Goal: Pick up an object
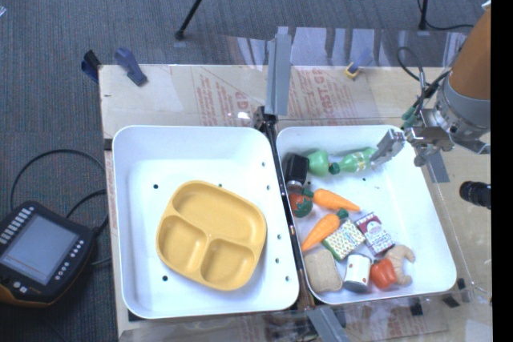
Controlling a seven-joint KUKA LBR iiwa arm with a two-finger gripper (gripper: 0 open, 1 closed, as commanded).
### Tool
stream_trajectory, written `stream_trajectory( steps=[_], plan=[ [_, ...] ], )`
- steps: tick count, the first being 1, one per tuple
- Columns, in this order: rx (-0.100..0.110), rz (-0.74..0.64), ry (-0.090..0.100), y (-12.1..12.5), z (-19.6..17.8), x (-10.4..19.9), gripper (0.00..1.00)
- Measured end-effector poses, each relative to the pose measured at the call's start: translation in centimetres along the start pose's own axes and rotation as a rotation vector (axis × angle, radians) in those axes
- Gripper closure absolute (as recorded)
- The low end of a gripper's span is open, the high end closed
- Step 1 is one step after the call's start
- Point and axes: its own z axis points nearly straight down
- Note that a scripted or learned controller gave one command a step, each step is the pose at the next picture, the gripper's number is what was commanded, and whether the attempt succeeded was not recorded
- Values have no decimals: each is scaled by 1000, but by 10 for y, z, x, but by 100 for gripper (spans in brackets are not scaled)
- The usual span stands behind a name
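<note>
Gripper point(410, 150) at right bin's point(425, 196) back right corner, fingers spread apart, holding nothing; green bottle point(341, 162) just beside it. Yellow plate point(212, 234) in left bin point(136, 172).

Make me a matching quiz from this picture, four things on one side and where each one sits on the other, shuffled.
Things:
1. yellow divided plate
2. green bottle
3. handheld screen unit
4. blue clamp

Places:
A. on the floor, left of the bench
B. at the far end of the right bin, beside the gripper
C. in the left bin
D. on the bench's far left corner, outside the bins

Pairs: 1-C, 2-B, 3-A, 4-D
</note>
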Motion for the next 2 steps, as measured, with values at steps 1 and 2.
stream_trajectory(
  steps=[1,2],
  plan=[
    [8,-73,1,69,121,-8,0],
    [0,-266,0,33,181,54,0]
  ],
)
